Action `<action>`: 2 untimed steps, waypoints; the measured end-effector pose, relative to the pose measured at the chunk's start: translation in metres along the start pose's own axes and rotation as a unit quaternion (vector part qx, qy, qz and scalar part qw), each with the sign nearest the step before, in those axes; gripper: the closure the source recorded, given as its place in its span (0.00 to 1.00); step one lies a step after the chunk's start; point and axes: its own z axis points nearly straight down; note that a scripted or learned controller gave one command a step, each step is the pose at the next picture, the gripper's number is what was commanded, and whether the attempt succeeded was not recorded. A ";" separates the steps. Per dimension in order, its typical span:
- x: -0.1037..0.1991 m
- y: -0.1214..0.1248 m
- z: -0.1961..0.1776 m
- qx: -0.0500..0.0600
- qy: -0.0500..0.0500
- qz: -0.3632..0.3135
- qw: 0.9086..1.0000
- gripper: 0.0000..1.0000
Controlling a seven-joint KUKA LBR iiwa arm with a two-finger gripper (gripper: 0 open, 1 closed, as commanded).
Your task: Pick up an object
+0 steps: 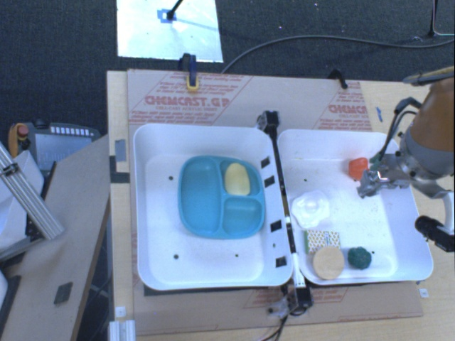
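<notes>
Two shallow white plastic bins sit side by side on the table (pixel 118 190), over a sheet of printed brown cardboard (pixel 242 98).

Left bin (pixel 153 261): one light-blue divided plastic plate (pixel 206 201), three compartments, lying near the bin's middle. One pale yellow oval object (pixel 237 179) rests in the plate's upper right compartment. The other two compartments hold nothing visible. A row of black clips (pixel 274 183) runs down the seam where the two bins meet.

Right bin (pixel 405 261), five loose objects counted:
- one crumpled clear-white plastic piece (pixel 311 207), near the bin's left wall, mid-height;
- one small checkered green-and-white square pad (pixel 321 239), below the plastic piece;
- one round tan wooden disc (pixel 328 262), overlapping the pad's lower edge;
- one dark green rounded lump (pixel 359 257), just beside the disc to its right, apart from it;
- one small orange-red block (pixel 357 166), in the upper part of the bin.

Gripper (pixel 370 185): metallic, on the grey arm with the orange band, reaching in from the right edge. It sits low over the right bin, just beside and below the orange-red block. Whether it touches the block cannot be told. Cannot tell how it is set for grasping; nothing is visibly held in it.
</notes>
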 end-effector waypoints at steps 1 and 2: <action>0.059 -0.001 -0.012 0.000 0.001 -0.003 1.000 1.00; 0.108 -0.006 -0.020 0.000 0.001 -0.003 1.000 1.00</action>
